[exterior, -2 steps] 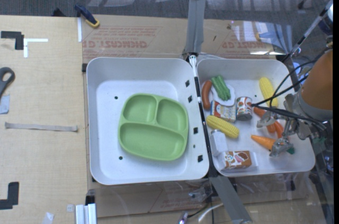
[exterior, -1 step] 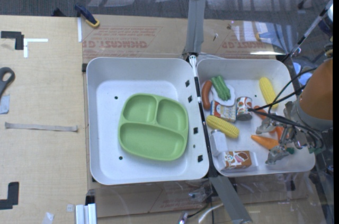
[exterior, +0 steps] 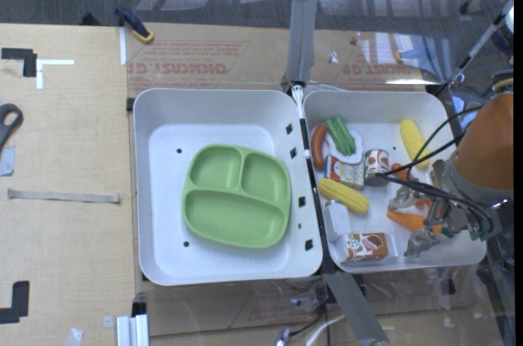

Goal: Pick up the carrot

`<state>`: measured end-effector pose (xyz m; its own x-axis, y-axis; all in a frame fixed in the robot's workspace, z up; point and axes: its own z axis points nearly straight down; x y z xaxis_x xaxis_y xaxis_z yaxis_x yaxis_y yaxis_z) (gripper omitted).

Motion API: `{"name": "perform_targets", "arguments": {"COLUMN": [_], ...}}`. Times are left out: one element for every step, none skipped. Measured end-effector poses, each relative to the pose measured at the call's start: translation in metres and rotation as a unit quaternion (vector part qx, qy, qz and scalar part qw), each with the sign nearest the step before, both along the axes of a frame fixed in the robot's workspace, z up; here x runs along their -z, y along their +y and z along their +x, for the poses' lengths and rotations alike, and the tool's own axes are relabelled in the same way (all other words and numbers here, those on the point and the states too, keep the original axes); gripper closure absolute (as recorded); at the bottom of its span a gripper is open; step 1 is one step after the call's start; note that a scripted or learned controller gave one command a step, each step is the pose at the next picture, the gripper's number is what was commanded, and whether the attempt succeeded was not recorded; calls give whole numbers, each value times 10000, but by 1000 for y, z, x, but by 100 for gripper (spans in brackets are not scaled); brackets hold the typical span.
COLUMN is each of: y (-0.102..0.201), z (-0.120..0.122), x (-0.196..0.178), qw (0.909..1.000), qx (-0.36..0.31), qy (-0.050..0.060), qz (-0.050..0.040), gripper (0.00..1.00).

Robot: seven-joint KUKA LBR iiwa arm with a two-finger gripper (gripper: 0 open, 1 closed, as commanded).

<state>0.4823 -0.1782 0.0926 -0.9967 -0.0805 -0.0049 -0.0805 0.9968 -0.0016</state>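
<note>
The carrot (exterior: pixel 404 217) is a small orange piece lying on the floor of the right bin (exterior: pixel 384 103), near its front right corner. My gripper (exterior: pixel 428 226) is down in that corner, right over the carrot's right end, and its metal parts hide that end. The arm's orange band (exterior: pixel 490 144) stands above it at the bin's right rim.
The right bin also holds two corn cobs (exterior: pixel 343 195) (exterior: pixel 413 140), a green vegetable (exterior: pixel 341 136), a sausage (exterior: pixel 317 145), a can (exterior: pixel 376 164) and a brown box (exterior: pixel 365 246). The left bin (exterior: pixel 155 173) holds a green divided plate (exterior: pixel 237 197).
</note>
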Motion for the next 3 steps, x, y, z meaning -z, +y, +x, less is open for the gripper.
{"name": "perform_targets", "arguments": {"y": [0, 49, 49], "z": [3, 30, 30], "x": [-10, -90, -90], "qw": [10000, 9965, 9965], "qx": [-18, -836, -835], "qy": [-30, -11, -11], "qz": [-9, -1, -1], "gripper": [100, 100, 0]}}
